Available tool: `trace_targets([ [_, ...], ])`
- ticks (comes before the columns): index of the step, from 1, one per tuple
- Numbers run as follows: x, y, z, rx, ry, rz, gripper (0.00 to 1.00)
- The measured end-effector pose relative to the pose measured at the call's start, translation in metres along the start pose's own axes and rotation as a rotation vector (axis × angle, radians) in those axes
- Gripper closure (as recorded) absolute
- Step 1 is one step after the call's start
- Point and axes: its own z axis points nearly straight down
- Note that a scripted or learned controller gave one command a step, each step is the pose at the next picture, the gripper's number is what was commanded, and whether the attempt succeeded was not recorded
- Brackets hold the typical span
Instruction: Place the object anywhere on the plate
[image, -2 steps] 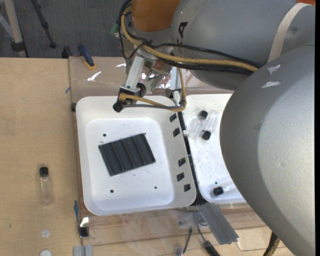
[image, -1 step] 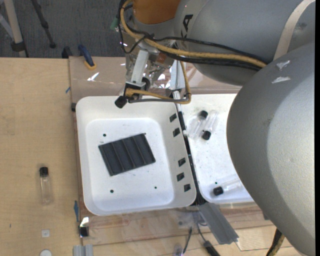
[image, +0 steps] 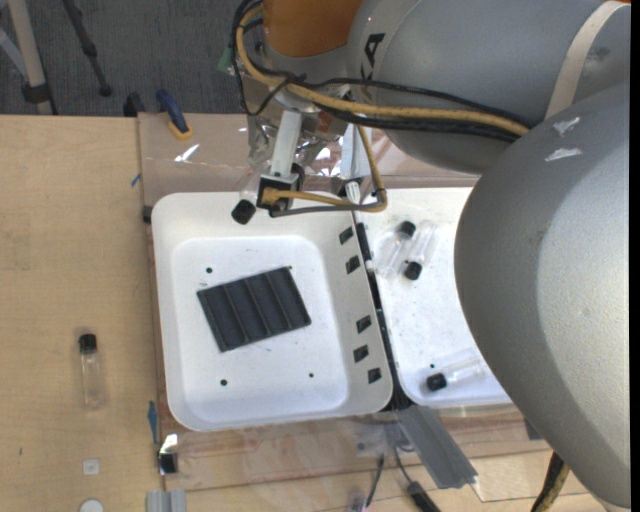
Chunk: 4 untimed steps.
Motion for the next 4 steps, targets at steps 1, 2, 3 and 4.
trace_targets([
  [1,-0.003,0.002,0.052,0.002,0.000,0.381,1.00],
  [2,-0.005,-0.004,0.061,0.001,0.002,0.482,1.00],
  [3,-0.008,-0.009,0.038,-0.002,0.004,0.551,1.00],
  [4,-0.006,-0.004,0.031,-0.002,0.003,0.649,1.00],
])
